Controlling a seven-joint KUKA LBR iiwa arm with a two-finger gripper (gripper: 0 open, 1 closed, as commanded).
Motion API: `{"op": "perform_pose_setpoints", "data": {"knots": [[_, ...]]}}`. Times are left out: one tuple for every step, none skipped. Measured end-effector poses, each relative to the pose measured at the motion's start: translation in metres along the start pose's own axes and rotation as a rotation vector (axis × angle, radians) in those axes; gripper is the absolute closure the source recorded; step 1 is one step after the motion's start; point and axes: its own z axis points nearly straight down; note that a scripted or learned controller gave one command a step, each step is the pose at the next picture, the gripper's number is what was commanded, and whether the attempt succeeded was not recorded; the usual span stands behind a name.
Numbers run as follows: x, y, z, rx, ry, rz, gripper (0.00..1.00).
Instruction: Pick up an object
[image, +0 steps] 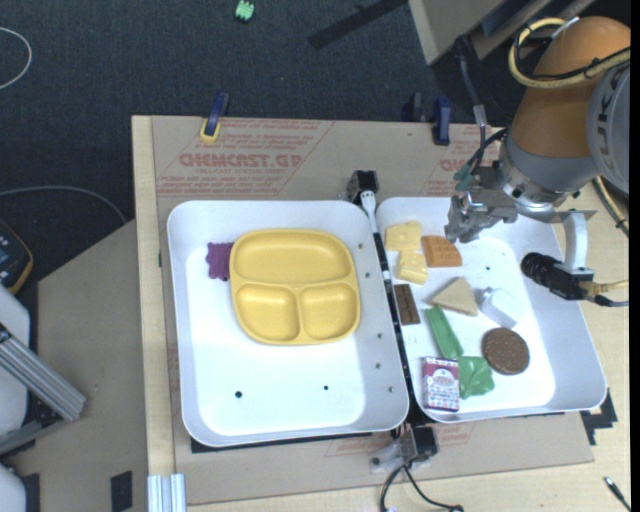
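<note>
End effector (466, 226) hangs just right of orange cracker (440, 250) in right bin (560, 340); can't tell if open or closed.

**Plastic gloss over matt board**

We see two white bins (200, 330) of smooth, faintly glossy plastic on a matt brown, board-like tabletop (290, 150). The yellow tray (295, 285) at centre left looks like satin plastic. The arm's orange band (560, 90), upper right, shines smoothly.
</note>
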Motion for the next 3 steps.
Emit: {"op": "perform_pose_setpoints", "data": {"knots": [[0.030, 0.050, 0.000, 0.000, 0.000, 0.000, 1.00], [0.037, 0.065, 0.004, 0.002, -0.001, 0.004, 1.00], [0.032, 0.060, 0.002, 0.007, -0.001, 0.005, 1.00]]}}
